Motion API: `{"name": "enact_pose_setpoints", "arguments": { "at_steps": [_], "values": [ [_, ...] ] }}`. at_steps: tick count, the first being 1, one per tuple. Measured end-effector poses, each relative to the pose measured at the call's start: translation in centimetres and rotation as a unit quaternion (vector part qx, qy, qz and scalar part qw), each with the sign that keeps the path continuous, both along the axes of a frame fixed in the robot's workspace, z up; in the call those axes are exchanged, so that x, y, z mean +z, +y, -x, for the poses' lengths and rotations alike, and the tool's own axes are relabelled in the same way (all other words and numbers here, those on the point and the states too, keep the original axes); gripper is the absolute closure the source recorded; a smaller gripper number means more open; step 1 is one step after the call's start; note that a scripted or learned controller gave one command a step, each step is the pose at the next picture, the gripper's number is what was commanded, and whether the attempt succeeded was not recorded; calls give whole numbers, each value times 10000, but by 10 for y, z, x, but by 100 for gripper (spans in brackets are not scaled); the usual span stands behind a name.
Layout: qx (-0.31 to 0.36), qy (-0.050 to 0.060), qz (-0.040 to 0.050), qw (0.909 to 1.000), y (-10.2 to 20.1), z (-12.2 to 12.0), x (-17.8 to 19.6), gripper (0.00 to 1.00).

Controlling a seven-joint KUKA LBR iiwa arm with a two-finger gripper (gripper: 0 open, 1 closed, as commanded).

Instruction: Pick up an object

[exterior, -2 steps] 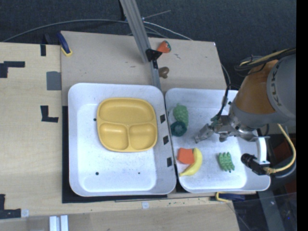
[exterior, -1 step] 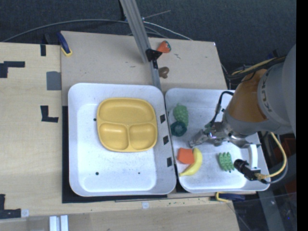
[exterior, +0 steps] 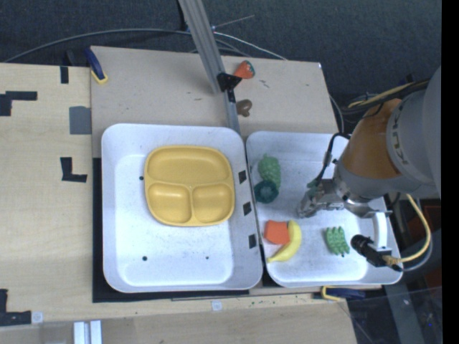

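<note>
We see a wooden bench [exterior: 165, 84] carrying two shallow white bins side by side near its front edge. The left bin [exterior: 118, 213] and the right bin [exterior: 301, 145] touch along their inner walls. A blue-and-yellow clamp [exterior: 95, 66] sits at the bench's back left corner. Near the back edge, an orange clip [exterior: 245, 69] and a small brown piece [exterior: 244, 107] lie on bare wood.

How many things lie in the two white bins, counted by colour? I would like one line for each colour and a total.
Yellow: 2, the divided plate in the left bin and the banana in the right bin.
Green: 2, the bumpy piece and the small ridged piece.
Dark teal: 1, the round piece.
Orange: 1, the block.
Total: 6
</note>
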State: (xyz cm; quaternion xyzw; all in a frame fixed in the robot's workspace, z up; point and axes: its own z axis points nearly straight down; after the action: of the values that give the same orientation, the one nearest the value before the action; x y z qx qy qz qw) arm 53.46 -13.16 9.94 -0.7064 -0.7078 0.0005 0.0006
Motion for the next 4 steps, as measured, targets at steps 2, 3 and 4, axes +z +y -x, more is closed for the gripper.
{"name": "enact_pose_setpoints", "arguments": {
  "at_steps": [2,3,4],
  "values": [
    [2,-31,4,10000,11,-2,102,100],
    [1,-38,8,10000,12,-5,166,100],
    [-8,0,4,10000,13,-5,164,100]
  ]
}}
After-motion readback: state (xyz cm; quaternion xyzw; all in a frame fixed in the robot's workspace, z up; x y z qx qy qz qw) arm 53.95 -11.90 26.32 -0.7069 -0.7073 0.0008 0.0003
